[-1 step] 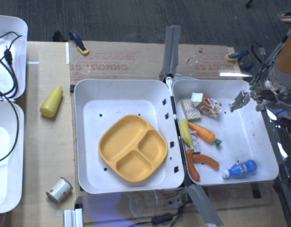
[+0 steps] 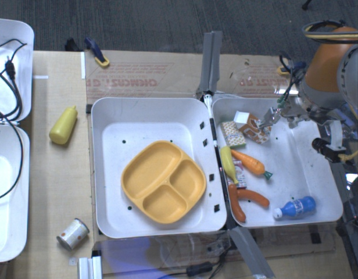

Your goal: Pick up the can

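Cardboard-topped bench (image 2: 167, 71), can (image 2: 72, 233) beside left bin (image 2: 103, 156), dark carpet beyond, claw (image 2: 271, 118) state unclear.

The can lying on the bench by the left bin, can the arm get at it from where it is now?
Probably not easily: the can lies outside both bins at the far left, while the gripper hangs over the right bin.

Beneath me lies a pale wooden bench (image 2: 57, 173), topped across the middle by a sheet of brown cardboard (image 2: 150, 74) with red printing. Along the top of the frame runs dark grey carpet (image 2: 138, 10). At the left edge sits a white tabletop (image 2: 4, 202), crossed by black cables (image 2: 10, 92).
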Available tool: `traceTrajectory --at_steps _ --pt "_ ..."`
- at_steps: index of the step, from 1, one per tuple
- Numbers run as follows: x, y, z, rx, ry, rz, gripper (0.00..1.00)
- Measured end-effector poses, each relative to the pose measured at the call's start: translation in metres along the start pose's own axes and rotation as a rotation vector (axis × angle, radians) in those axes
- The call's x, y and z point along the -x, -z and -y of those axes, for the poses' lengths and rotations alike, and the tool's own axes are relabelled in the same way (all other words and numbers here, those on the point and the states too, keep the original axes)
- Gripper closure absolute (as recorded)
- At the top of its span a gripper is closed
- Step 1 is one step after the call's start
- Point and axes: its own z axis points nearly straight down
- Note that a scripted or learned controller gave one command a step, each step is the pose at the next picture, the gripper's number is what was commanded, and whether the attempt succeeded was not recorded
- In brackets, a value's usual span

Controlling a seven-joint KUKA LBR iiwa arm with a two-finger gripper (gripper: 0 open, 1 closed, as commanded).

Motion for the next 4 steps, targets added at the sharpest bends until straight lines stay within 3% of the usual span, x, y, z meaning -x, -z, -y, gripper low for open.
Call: traceTrajectory --at_steps 1,2,3,4 --pt "-0.048 -0.009 0.006 0.003 -0.086 0.000 0.00" --pt "-0.064 -0.010 -0.015 -0.003 -0.263 0.003 0.00" --pt "-0.004 -0.005 0.002 -0.005 -0.209 -0.003 0.00" --pt "0.020 0.125 -0.009 -0.026 -0.082 -0.007 0.00"
